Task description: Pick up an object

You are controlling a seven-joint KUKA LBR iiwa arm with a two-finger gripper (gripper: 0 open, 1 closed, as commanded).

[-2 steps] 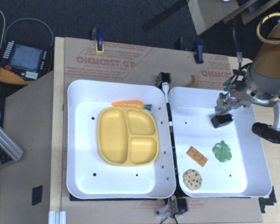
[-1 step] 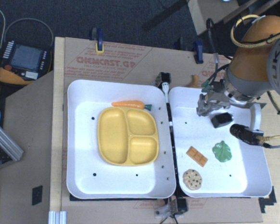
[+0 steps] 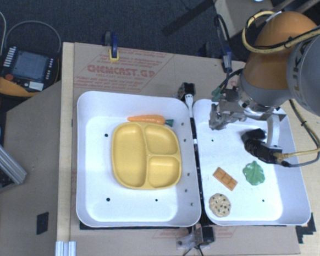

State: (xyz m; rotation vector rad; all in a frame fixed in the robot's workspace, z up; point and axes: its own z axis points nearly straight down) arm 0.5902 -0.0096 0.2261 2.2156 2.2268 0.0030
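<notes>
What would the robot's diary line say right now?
end effector: over right white bin, far corner | round cookie, brown cracker, green leaf: lying untouched

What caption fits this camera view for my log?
Claw hovers over the right bin's far corner; wafer, cookie and green leaf lie nearer.

Left of the claw (image 3: 220,119): yellow tray (image 3: 145,155), orange carrot (image 3: 146,118). Below it: green leaf (image 3: 253,173), brown wafer (image 3: 225,178), speckled cookie (image 3: 219,204).

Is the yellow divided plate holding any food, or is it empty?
Empty: the yellow divided plate shows three bare compartments. The carrot lies outside it, beside its far rim.
</notes>
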